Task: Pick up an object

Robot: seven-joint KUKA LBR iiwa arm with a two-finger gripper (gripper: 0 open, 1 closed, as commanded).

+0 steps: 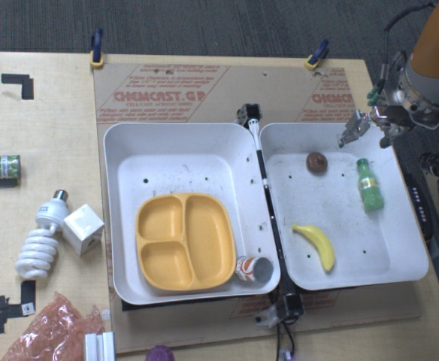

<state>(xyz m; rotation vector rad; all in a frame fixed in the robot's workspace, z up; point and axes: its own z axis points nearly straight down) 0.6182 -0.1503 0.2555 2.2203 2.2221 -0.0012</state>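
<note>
In the right bin (400,265), a yellow banana (316,244) lies near the front. A small green bottle (369,185) lies by the right wall, and a brown round object (316,162) sits toward the back. The left bin (122,156) holds a yellow divided plate (186,241) and a small can (253,269) on its side in the front right corner. My gripper (370,131) hangs over the right bin's back right corner, above and behind the green bottle. It is open, with nothing between its fingers.
On the bench left of the bins are a spiral light bulb (40,239), a white cube (83,229), a green can (2,168) and a red mesh bag (50,329). Clamps (97,49) hold the board's back edge.
</note>
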